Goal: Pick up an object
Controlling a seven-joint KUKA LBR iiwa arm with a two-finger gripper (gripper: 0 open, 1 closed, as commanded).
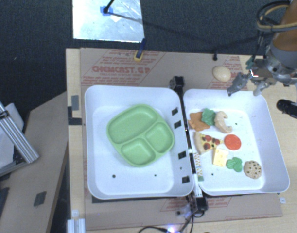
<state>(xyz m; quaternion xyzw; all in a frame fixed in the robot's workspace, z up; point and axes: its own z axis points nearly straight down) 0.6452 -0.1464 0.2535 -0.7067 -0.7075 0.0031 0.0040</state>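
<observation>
The end effector hangs with its two fingers spread apart and nothing between them, over the far rim of the right bin. Just to its left a pale egg-shaped object lies on the surface outside the bins, and below it inside the right bin sit the toy foods: a pizza slice, a red disc, a cheese wedge and a cookie. Farther left, the left bin holds a green divided plate.

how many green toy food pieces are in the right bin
2. One green leafy piece lies near the bin's upper left beside the orange piece; one broccoli-like piece lies low, between the cheese and cookie.
</observation>
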